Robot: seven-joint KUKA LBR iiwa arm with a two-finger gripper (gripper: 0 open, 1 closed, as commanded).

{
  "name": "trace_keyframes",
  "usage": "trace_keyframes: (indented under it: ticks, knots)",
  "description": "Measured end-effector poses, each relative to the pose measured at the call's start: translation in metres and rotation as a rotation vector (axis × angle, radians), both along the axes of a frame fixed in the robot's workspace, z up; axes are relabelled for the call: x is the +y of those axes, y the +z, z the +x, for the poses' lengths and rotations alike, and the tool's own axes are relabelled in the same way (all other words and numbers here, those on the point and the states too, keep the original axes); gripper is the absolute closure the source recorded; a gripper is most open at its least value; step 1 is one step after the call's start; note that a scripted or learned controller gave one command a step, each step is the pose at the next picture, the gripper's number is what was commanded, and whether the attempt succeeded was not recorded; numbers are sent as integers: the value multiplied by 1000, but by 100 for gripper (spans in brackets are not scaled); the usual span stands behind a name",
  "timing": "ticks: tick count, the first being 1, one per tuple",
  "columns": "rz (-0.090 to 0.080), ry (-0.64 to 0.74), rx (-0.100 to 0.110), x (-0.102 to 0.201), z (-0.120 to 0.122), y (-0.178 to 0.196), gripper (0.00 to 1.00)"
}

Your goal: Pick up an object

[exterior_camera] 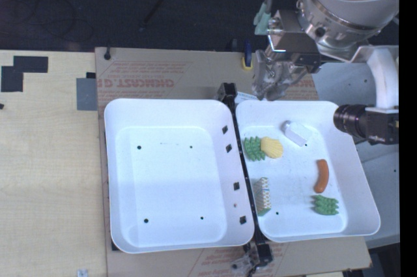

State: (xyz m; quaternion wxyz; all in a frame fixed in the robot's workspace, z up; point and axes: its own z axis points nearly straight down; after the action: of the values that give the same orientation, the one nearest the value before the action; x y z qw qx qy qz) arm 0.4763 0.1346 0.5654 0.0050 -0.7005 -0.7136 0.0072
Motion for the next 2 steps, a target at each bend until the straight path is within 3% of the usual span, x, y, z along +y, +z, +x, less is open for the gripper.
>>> trace_keyframes:
  ticks: [2]
  knots:
    - [-1, 9, 9, 1, 1, 18, 100]
